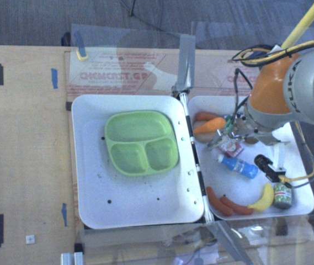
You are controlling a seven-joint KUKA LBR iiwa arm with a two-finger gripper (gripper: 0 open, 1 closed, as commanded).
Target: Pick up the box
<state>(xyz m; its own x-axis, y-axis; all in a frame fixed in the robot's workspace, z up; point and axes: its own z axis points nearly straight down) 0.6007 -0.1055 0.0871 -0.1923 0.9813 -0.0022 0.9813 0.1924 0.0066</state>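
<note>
Hovering tool (229,136) – state unclear | 2 bins (90,203) | 1 green tray (141,142) | 1 banana (264,199)

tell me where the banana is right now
The banana lies in the right bin, near its front edge, between the red sausages on its left and a small green-labelled can on its right.

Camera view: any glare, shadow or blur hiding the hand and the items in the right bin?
Camera view: lighting is even and soft; the hand sits in the wrist's shadow, its fingers too dark and small to read; the right bin items are slightly soft but distinct; clear sheeting along the bench's near edge gives faint reflections.
</note>
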